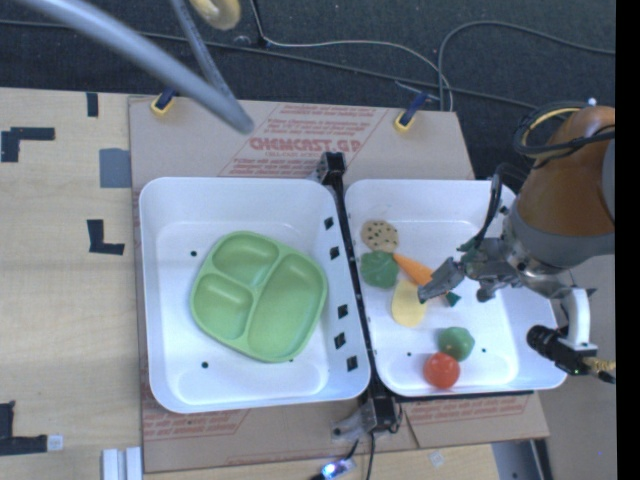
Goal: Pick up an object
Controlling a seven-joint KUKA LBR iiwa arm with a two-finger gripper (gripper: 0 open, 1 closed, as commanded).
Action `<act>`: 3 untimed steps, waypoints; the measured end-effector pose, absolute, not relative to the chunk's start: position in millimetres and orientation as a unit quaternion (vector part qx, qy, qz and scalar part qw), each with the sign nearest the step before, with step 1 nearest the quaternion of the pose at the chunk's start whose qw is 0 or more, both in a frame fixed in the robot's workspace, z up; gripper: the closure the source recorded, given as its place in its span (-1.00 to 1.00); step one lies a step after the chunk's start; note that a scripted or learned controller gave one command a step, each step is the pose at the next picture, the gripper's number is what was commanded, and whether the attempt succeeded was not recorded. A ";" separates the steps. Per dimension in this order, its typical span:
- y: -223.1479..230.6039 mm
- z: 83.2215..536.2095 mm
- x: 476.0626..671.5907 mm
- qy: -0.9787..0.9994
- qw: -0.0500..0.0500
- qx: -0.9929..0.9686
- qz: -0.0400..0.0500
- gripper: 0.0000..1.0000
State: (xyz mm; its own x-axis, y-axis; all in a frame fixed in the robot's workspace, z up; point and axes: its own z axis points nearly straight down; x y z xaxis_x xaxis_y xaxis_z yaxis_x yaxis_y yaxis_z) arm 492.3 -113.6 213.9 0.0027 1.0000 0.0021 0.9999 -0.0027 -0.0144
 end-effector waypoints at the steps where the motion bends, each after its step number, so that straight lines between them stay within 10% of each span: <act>1: -113.4 219.7 495.1 -0.708 0.001 -0.707 0.001 -1.00; 3: -115.5 113.9 485.4 -0.707 0.003 -0.707 0.002 -1.00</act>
State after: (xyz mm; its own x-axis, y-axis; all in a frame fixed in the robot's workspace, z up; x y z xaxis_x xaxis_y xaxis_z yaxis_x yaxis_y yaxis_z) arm 485.4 -115.5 113.9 -0.0003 1.0000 0.0015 1.0000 0.0003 -0.0073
